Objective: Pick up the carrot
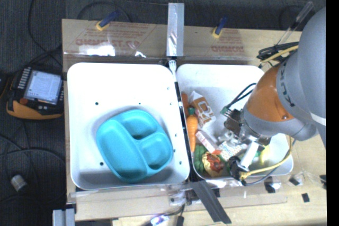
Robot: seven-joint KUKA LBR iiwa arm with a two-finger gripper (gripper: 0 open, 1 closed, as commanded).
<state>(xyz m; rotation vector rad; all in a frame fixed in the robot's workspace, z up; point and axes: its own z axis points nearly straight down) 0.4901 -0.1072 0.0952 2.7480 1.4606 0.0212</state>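
A: Where is the carrot (191,128)?

B: In the right bin (222,74), against its left wall, lying lengthwise with the green top towards the near edge.

A: Anything touching it?

B: A brown packet (203,107) sits just beyond it, a white-and-red wrapper (205,142) lies just to its right, and a red and yellow item (212,162) sits near its green end. That corner is a crowded heap, so the exact contacts are hard to tell.

A: And the arm (283,100)?

B: It reaches in from the right, its orange band over the right bin. The jaws (237,146) hang low over the clutter in the near right part of that bin, apart from the carrot.

A: Released or clenched?

B: I cannot tell; wrist and cables hide that part.

A: The left bin (87,87)?

B: It holds a blue divided tray (134,143), tilted, towards the near side.

A: Anything else on the table (233,42)?

B: Two clips at its far edge.
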